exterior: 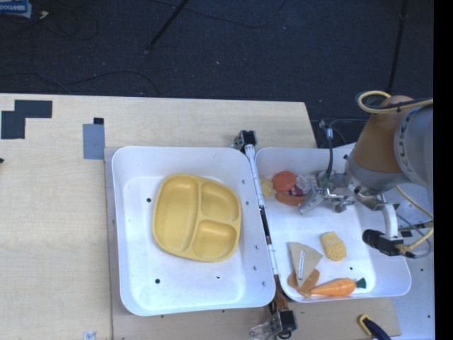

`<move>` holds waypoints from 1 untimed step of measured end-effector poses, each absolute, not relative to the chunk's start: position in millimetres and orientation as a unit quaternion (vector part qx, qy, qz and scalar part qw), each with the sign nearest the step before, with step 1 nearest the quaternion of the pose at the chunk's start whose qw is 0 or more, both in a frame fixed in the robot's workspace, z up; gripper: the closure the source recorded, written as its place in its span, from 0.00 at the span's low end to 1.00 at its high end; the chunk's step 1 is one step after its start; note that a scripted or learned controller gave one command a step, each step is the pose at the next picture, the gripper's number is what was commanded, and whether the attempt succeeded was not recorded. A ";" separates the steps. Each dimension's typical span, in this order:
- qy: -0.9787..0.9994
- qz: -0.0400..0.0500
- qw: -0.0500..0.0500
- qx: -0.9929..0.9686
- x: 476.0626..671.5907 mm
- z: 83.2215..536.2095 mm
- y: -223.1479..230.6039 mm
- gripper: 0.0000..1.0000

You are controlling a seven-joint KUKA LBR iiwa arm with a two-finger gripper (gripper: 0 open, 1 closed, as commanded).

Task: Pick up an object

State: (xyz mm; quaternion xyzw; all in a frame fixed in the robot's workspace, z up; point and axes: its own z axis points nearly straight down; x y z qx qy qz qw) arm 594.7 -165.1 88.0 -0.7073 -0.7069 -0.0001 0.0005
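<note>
My gripper [313,198] is low in the right bin [386,278], at its back. Its metal tip lies right beside a red round piece [284,180] with a reddish-brown strip [289,198] under it. A pale yellow piece [266,186] rests against the bin's left wall. Nearer the front lie a yellow corn cob [333,246], a beige wedge [303,257], an orange carrot [333,287] with a green end, and a small orange-brown piece [306,281]. I see nothing held in the gripper.
The left bin [134,275] holds a yellow divided plate [196,216]. The grey arm [393,147] with its orange band comes in from the right over the right bin's far corner. Cables and a black fitting [386,243] hang by the bin's right rim.
</note>
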 end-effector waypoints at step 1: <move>-0.705 0.009 0.013 -0.709 637.6 85.9 -176.9 0.00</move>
